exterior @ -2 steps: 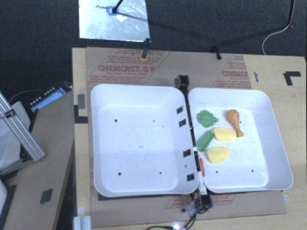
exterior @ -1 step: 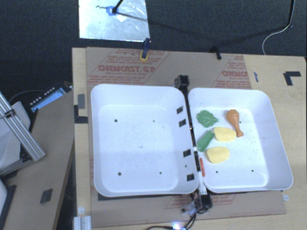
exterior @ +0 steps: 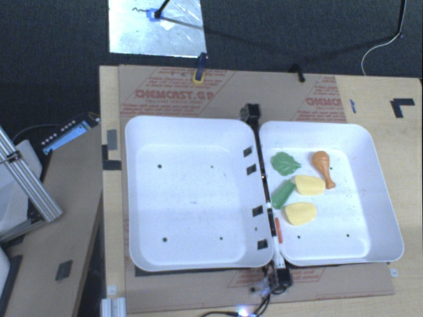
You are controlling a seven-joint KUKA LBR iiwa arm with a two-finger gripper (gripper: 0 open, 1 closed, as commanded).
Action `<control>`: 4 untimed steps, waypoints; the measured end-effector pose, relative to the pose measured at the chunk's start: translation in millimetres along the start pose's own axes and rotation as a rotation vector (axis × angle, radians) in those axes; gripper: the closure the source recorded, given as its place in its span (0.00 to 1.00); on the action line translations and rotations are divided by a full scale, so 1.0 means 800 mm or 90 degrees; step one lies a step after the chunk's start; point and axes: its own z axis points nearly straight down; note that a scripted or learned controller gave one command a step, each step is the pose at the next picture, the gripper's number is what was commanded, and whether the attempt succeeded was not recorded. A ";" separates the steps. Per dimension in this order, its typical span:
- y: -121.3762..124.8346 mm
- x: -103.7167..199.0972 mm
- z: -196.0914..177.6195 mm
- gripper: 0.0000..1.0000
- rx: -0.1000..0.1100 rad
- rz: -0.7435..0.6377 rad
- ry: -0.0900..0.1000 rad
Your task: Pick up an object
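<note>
The right bin (exterior: pixel 370 177) holds several small toy foods near its left wall. An orange chicken drumstick (exterior: pixel 323 167) lies farthest right. A green leaf (exterior: pixel 285 163) sits beside it, and a darker green pod (exterior: pixel 283 194) lies below that. Two pale yellow pieces rest close together: one (exterior: pixel 309 185) in the middle and one (exterior: pixel 300 213) nearer the front. A thin red sliver (exterior: pixel 279 230) lies along the bin's left wall.
The left bin (exterior: pixel 192 190) sits beside the right one, joined by a black-clipped divider (exterior: pixel 261 183). Both rest on a brown board (exterior: pixel 178 91). A shiny metal sheet (exterior: pixel 157 17) lies at the back, and cables cross the dark floor.
</note>
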 end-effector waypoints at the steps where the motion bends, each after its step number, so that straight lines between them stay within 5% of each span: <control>1: 0.013 -0.005 0.000 1.00 -0.001 0.000 -0.001; 2: -0.031 0.007 0.000 1.00 0.000 -0.001 0.000; 3: 0.017 -0.001 0.001 1.00 0.000 -0.003 -0.001; 4: -0.031 0.012 0.000 1.00 -0.001 -0.002 0.000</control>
